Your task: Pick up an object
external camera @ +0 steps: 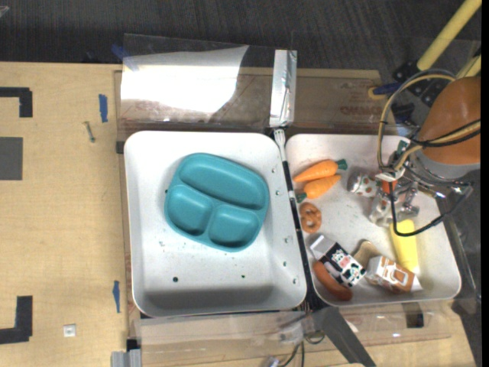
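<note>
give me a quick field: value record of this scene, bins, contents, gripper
left bin: holds a teal divided plate
right bin: two carrots, pretzel, yellow item, small carton, black and white item
gripper: low over the right bin's far side, beside the yellow item
held: nothing seen between its fingers

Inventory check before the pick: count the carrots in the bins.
2, both in the right bin, near its upper left corner: one carrot against the divider, the other carrot just below it, touching. Others could be hidden under the arm.
</note>
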Tool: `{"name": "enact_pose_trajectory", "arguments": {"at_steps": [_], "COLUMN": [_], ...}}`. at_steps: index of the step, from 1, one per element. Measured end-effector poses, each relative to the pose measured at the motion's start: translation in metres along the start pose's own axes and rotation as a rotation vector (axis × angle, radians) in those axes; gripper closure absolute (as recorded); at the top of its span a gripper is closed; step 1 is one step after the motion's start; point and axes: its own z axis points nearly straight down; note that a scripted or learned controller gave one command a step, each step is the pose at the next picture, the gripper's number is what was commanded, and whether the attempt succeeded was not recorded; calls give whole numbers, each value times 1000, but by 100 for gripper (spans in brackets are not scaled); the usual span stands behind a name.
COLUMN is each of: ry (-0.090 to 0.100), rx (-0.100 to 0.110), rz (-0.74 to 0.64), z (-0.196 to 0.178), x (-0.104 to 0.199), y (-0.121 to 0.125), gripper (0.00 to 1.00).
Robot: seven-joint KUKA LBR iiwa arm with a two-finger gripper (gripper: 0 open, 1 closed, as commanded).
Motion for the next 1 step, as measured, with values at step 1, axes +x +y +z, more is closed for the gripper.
{"name": "enact_pose_trajectory", "arguments": {"at_steps": [1], "ry": [1], "rx": [-2], "rz": [1], "z": [1], "x": [1], "y": [0], "gripper": [0]}}
